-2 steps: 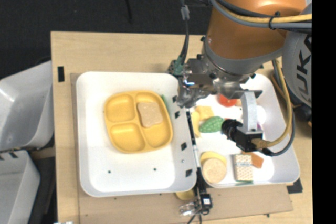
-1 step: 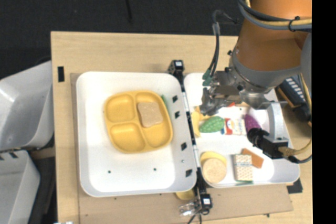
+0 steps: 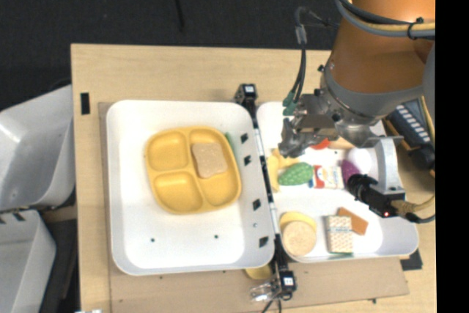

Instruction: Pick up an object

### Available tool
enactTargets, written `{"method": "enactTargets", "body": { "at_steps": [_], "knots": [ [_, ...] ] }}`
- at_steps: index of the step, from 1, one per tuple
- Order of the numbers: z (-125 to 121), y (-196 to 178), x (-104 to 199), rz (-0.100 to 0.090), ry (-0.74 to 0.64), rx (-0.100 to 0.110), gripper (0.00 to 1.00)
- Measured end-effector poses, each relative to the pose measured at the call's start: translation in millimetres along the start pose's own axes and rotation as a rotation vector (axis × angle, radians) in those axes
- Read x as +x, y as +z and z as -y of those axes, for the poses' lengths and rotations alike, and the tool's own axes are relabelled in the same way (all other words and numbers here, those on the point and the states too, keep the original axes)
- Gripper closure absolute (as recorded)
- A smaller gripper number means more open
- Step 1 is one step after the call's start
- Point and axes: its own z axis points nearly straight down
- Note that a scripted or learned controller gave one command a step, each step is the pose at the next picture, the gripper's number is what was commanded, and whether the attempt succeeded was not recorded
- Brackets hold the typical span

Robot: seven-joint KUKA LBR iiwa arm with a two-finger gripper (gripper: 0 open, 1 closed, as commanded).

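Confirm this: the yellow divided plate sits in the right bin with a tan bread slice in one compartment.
Wrong bin. The camera view shows the yellow divided plate in the left bin, with the tan bread slice in its upper right compartment.

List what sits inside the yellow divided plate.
The yellow divided plate in the left bin holds one tan, bread-like slab in its upper right compartment. Whatever lies beneath that slab is covered.

Left bin (image 3: 132, 231) — yellow divided plate (image 3: 193, 170) holding a tan slab (image 3: 209, 159).
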Motion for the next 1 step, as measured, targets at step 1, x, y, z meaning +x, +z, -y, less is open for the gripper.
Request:
{"method": "enactTargets", "body": {
  "at_steps": [1],
  "knots": [
    [-1.4,-9.0,-0.7,0.002,-0.007,0.002,1.0]
  ]
}}
